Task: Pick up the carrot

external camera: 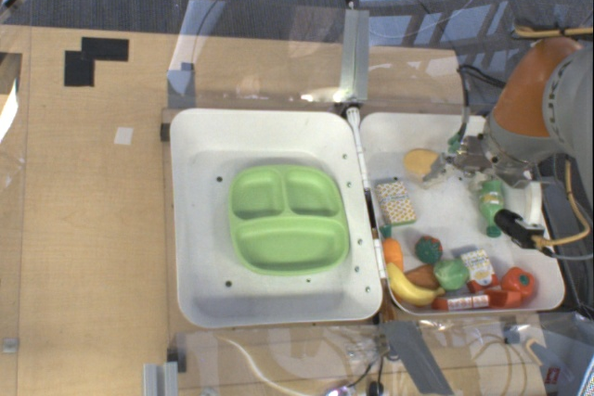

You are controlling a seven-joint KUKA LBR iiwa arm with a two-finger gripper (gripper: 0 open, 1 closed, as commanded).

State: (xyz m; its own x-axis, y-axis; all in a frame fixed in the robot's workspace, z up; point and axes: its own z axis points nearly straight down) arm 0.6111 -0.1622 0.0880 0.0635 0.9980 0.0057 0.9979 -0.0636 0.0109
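The carrot (393,253) is a short orange piece lying against the left wall of the right bin (548,292), just above a banana (414,288). My gripper (449,169) hangs over the upper middle of that bin, beside a yellow food piece (422,163). It is well above and to the right of the carrot, not touching it. Nothing is visibly held.
Crowded around the carrot are a cracker box (396,203), a strawberry (428,249), a green apple (452,274), a small carton (479,266) and red items (516,284). A green bottle (491,200) lies under the wrist. The left bin (195,292) holds a green divided plate (288,220).
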